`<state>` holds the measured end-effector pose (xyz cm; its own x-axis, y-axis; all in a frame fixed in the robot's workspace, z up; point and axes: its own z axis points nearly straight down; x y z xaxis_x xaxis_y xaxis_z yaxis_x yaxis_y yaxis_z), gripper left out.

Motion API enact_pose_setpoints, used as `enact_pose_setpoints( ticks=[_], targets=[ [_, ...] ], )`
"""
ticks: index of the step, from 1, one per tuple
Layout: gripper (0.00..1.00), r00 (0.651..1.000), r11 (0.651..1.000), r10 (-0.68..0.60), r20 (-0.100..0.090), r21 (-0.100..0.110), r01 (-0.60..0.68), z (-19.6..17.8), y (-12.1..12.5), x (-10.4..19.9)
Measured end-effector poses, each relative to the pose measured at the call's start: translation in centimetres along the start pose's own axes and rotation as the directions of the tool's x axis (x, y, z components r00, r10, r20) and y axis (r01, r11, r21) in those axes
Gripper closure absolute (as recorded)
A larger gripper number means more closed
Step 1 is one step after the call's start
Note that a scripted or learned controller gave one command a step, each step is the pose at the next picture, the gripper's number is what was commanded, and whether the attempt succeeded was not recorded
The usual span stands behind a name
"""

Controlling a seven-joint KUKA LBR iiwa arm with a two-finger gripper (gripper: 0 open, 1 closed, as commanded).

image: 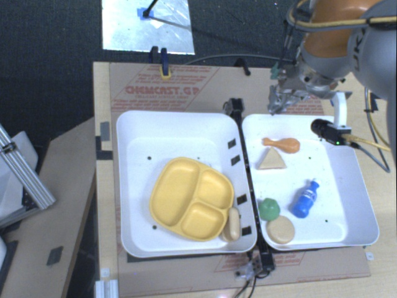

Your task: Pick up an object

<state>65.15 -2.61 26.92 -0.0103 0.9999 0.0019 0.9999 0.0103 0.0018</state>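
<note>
Blue bottle lay untouched in the right bin.
Gripper hovered above the bin's far edge; finger state unreadable.

One fixed overhead cam, slanted down on both bins.

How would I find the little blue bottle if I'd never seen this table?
Look in the right white bin, toward its near half. The blue bottle lies tilted, just right of a green ball and above a tan disc. Nothing else there is blue.
</note>
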Motion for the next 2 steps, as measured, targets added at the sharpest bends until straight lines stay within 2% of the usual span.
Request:
enact_pose_setpoints(
  ticks=[2],
  targets=[
    [1.00, 1.000, 1.000, 0.001, 0.000, 0.000, -0.001, 2.6, 1.4, 10.8]
  ],
)
